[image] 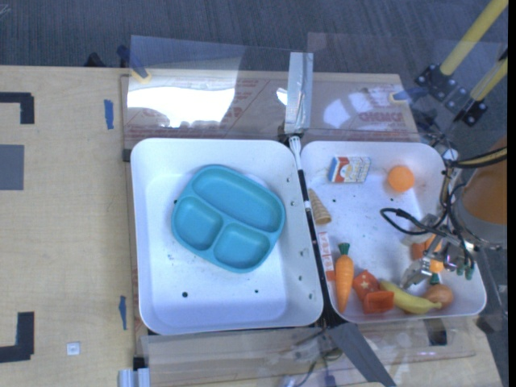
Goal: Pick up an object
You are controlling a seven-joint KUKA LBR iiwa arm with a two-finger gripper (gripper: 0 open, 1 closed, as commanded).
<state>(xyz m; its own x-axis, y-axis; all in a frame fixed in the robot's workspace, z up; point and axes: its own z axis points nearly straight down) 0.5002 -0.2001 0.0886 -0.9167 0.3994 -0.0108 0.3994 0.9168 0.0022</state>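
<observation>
banana (413, 301) at near edge of right bin (367, 216), beside carrot (344, 275); light, stiff, smooth, best gripped across middle. gripper (421, 274) low just above banana; jaw state cannot be told.

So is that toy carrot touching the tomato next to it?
Cannot tell. In the camera view the carrot and tomato sit edge to edge, with no plain gap or contact.
</observation>
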